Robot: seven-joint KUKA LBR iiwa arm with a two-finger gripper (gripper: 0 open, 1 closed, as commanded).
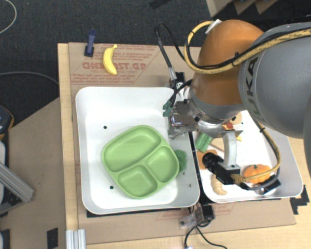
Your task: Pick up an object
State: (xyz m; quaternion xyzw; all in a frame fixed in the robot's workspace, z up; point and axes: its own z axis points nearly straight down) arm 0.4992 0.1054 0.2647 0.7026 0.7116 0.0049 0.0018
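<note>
My gripper (177,124) hangs over the wall between the two bins, at the right edge of the left bin (89,119). A green divided plate (140,161) lies in that bin, just below and left of the gripper. A small green piece (182,160) rests against the plate's right rim. In the right bin (289,176) lie a green object (203,140), an orange object (256,173) and a tan piece (218,186). The arm hides much of that bin. Nothing shows as held.
A yellow banana (110,59) and a small blue item (89,43) lie on the cardboard behind the left bin. The bulky orange and grey wrist covers the back of the right bin. The left bin's far left floor is bare white.
</note>
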